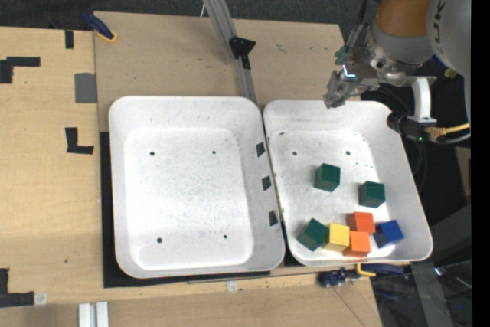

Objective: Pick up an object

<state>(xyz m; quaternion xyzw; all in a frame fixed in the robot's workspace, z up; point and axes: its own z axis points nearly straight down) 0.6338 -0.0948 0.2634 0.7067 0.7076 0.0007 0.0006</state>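
1. The gripper [334,97] hangs over the right bin's [398,165] far rim, at about 12 o'clock of that bin. Nothing sits between its tips; whether they are spread or closed I cannot tell.
2. 7 blocks lie in the right bin. The nearest, a green cube [327,177], sits toward 6 o'clock from the gripper, well apart.
3. A second green cube [372,194] lies toward 5 o'clock. The rest cluster at the bin's near edge: green [312,234], yellow [338,234], 2 orange blocks [360,232] and blue [389,232].
4. The left bin [122,119] lies at 9 o'clock.
5. Judgement: the pick has not begun; the isolated green cube looks easiest.
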